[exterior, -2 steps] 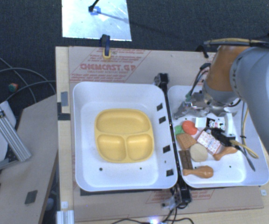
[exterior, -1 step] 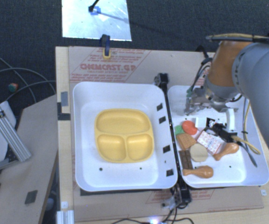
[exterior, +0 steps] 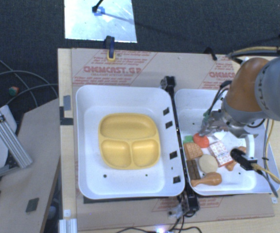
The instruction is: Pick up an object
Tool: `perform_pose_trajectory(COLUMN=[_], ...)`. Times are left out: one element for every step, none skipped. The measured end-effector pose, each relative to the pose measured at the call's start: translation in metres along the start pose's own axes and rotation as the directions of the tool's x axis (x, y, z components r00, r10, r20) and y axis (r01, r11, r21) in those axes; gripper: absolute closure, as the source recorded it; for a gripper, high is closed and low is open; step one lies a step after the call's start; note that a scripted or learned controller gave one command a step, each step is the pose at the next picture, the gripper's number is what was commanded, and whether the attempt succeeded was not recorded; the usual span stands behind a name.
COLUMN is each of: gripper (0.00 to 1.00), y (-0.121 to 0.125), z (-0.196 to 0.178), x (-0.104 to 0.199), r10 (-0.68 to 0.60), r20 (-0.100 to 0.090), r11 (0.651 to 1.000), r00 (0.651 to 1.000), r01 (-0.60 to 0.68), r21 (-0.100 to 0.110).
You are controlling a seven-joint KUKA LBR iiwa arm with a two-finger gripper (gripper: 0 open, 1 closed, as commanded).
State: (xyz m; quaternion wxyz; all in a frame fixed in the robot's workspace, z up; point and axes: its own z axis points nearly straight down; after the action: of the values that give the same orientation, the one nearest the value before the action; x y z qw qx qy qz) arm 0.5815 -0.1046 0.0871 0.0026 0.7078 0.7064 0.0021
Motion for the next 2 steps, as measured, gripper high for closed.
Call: perform_pose_trajectory(gripper=[1.0,1.0], y=[-0.039,-0.093], z=[-0.001,-0.001], x=[0.017,0.019], r10=[-0.002,0.0], r20=[0.002,0.003], r11=[1.0,1.0], r00=[1.0,1.0], r01=[0.002,0.0], r21=[-0.004,-0.006])
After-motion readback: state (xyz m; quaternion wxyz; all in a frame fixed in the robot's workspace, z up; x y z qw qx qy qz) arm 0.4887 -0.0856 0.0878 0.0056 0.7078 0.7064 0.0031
